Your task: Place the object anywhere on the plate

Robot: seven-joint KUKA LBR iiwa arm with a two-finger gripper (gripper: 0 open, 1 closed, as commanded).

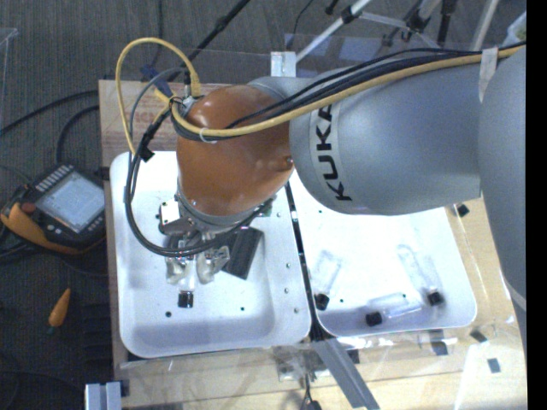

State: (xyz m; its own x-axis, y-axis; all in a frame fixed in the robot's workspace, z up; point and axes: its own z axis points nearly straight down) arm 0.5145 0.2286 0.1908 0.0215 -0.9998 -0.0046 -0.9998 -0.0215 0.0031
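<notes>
My gripper hangs low over the middle of the left white bin, under the orange wrist band. Its two pale fingers stand apart, and I see nothing between them. A small black object lies on the bin floor just in front of the fingertips, apart from them. A dark flat rectangular piece lies tilted right beside the fingers. The arm's bulk hides the back and centre of this bin.
The right bin holds a few clear plastic pieces with black caps. A raised rim divides the two bins. Cables loop over the left bin's back left. A handheld pendant lies off the bench to the left.
</notes>
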